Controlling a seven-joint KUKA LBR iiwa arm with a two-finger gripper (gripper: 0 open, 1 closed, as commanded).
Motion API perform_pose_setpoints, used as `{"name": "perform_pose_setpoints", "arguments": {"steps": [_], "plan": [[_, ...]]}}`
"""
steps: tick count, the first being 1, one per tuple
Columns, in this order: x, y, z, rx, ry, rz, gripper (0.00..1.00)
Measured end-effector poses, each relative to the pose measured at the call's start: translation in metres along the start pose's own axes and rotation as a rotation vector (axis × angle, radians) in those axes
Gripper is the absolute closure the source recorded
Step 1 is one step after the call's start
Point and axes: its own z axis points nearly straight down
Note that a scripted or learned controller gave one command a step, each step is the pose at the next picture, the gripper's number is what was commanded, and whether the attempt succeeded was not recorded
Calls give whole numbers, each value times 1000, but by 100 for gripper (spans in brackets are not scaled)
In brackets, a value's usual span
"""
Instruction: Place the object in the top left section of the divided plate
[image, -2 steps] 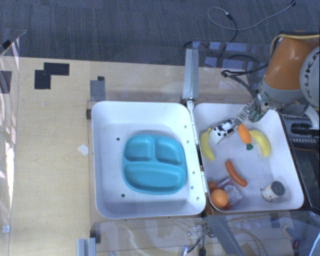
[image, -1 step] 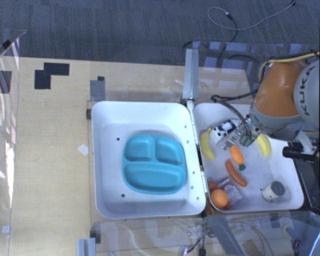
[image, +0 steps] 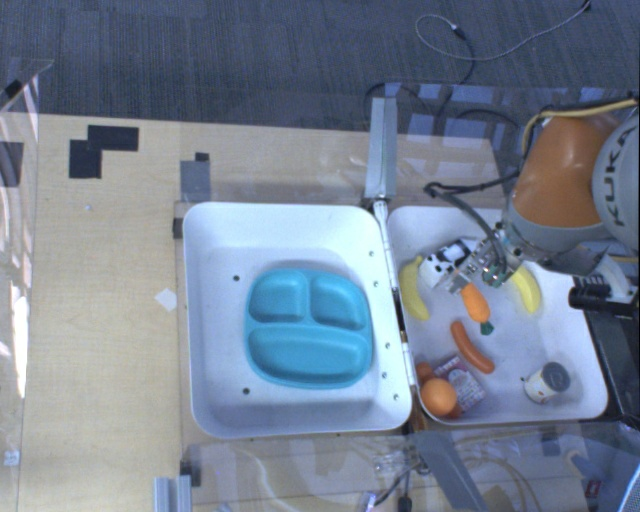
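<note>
Showing the pick stage of the task: the object to be moved is not yet settled, though the toy carrot (image: 476, 304) is the likeliest candidate, lying in the right bin (image: 590, 405) just below the gripper (image: 487, 268), apparently free of it; the gripper hangs low over the bin's upper middle, and whether its fingers are parted or closed cannot be told at this slant; beside it to the left lies a small black-and-white toy (image: 443, 265), with a yellow banana (image: 412, 290) against the bin's left wall and a second banana (image: 525, 290) to the gripper's right; a toy sausage (image: 471, 346) lies below the carrot, an orange (image: 438, 397) and a wrapped packet (image: 462, 385) sit at the lower left corner, a small cup (image: 546, 381) at the lower right; the blue divided plate (image: 308, 328) rests in the left bin (image: 215, 400), its top left section (image: 279, 296) unoccupied. Judged advice: centre over one item alone, descend square to its long axis, close across the narrow width, lift well above the wall between the bins before crossing, and release low over the section.
</note>
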Motion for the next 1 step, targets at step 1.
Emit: {"name": "perform_pose_setpoints", "arguments": {"steps": [1], "plan": [[15,49,-32,3,5,-232,100]]}}
